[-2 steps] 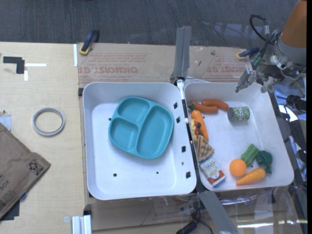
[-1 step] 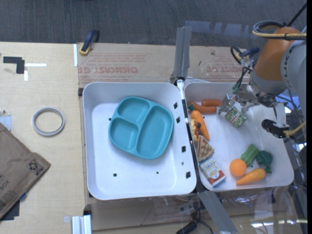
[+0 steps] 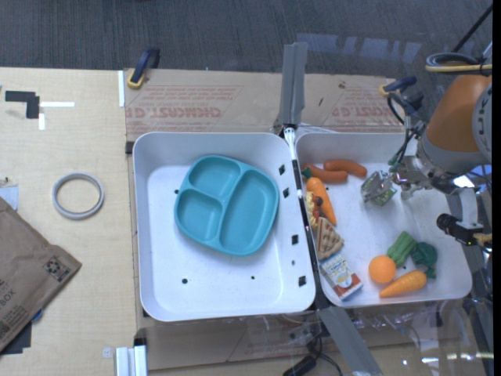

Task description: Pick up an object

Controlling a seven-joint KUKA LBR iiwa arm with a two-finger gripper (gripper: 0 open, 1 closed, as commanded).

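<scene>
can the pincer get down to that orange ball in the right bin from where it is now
Probably yes. The pincer hangs over the right bin's far half, and the orange ball lies uncovered nearer the front. A green toy and a carrot crowd its right side, so the fingers might bump them.

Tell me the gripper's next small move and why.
Probably lower straight down a little. The gripper sits over the upper part of the right bin, by the two sausages, with bare floor around it. The orange, carrot and green toy lie farther off, near the front edge.
</scene>
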